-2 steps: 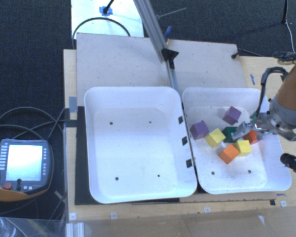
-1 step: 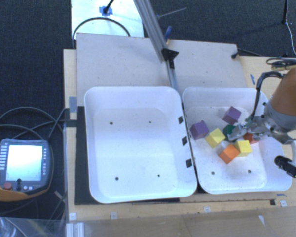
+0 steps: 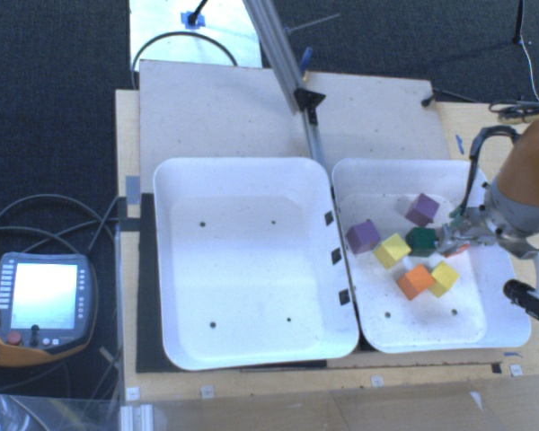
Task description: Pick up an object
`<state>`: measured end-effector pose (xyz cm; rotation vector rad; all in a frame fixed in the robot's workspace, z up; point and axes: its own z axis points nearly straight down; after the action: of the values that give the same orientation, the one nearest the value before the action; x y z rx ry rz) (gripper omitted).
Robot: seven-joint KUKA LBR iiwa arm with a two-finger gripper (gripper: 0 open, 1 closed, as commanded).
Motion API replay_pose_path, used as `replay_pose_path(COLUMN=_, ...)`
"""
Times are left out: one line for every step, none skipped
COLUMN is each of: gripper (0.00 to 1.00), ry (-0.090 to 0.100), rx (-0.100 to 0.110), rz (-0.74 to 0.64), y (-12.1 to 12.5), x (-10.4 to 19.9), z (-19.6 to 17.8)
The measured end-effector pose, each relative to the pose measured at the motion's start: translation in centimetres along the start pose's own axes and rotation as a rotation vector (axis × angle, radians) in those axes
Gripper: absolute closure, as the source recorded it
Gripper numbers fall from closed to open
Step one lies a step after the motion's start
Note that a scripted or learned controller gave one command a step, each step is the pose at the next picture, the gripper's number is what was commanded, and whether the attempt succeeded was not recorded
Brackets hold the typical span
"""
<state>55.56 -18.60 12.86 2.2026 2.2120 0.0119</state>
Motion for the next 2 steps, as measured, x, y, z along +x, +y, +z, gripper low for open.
replay_pose_path(gripper=1.00, ry=0.007, rx=0.014, rz=-0.001, y=0.3, x=0.2, z=-4.4)
replay_pose_path(gripper=1.00, ry=0.006, rx=0.011, rz=-0.001, y=0.9, x=-0.5, z=-10.6)
